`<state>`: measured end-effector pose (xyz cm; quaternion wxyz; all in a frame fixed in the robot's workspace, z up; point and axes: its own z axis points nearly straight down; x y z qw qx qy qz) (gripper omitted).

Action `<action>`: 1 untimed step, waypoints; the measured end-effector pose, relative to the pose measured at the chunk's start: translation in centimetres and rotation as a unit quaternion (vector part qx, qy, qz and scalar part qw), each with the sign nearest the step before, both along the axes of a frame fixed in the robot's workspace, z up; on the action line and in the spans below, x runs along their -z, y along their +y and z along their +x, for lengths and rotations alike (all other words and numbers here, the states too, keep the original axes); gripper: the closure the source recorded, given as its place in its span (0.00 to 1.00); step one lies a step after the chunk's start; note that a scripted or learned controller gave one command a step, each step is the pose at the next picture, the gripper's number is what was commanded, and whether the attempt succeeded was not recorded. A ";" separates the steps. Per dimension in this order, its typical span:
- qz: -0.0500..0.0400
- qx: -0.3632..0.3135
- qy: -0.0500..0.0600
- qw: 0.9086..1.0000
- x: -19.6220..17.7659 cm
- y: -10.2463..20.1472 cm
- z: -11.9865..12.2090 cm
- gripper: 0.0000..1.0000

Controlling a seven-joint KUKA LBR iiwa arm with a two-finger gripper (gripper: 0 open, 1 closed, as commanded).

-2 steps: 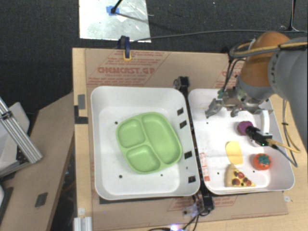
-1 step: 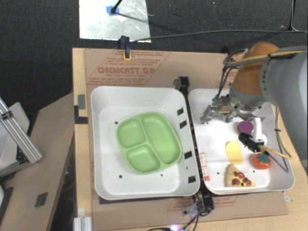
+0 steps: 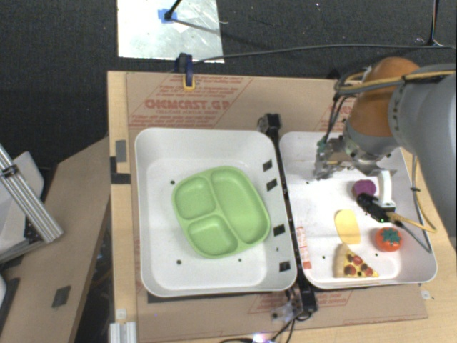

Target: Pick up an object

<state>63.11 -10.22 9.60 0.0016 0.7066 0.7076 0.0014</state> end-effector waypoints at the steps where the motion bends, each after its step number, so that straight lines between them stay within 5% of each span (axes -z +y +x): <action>1: 0.000 -0.001 -0.001 1.000 -4.5 -0.1 0.7 1.00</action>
